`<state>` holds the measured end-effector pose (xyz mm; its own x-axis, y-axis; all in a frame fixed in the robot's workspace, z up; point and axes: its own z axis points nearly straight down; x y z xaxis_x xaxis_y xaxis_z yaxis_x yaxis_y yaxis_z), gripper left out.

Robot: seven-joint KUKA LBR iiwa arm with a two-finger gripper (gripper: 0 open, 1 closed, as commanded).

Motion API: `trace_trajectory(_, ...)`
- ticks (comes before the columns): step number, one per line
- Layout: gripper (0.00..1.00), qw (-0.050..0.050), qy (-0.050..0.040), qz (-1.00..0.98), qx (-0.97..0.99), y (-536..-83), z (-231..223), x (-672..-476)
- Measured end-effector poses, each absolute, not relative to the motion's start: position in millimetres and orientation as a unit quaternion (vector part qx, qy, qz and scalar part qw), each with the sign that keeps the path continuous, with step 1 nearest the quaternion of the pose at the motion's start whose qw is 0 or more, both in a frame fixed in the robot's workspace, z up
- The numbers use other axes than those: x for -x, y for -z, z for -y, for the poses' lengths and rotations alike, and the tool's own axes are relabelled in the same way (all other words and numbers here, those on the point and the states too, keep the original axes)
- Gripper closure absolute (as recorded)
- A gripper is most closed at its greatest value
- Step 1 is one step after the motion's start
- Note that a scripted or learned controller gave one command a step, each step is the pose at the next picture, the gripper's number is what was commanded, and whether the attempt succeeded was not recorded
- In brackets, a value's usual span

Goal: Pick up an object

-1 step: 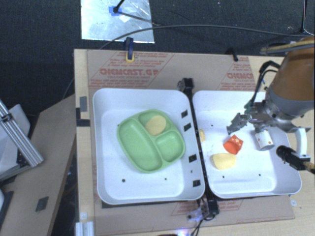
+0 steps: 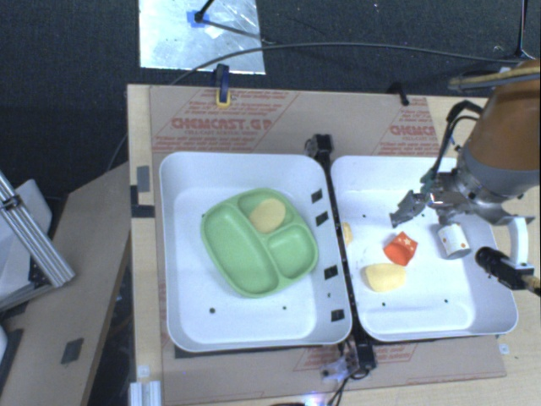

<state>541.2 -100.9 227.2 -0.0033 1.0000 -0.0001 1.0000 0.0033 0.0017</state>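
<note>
Just above the red object (image 2: 401, 249) (right bin) hover the fingers (image 2: 406, 209).

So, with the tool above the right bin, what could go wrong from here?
The red object lies close beside the yellow object, so the tool may push one while closing on the other. The small yellow piece sits against the right bin's wall, probably hard to grasp.

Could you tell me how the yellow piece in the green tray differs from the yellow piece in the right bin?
The yellow piece in the green tray sits in a compartment of the divided green tray in the left bin; the yellow piece in the right bin lies on the bin's bare white floor by a red object. The first looks paler, the second brighter. Both are rounded and similar in size.
</note>
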Motion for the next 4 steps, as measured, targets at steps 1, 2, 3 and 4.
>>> trace_trajectory(1,0.0,-0.001,0.0007,-0.708,-0.707,-184.6,100.5,-545.6)
trace_trajectory(2,0.0,-0.001,0.0008,-0.707,-0.707,-138.3,104.2,-552.8)
trace_trajectory(3,0.0,0.006,-0.0014,-0.707,-0.707,-92.7,106.9,-556.2)
trace_trajectory(4,1.0,0.013,-0.0043,-0.706,-0.708,-108.1,109.1,-559.8)
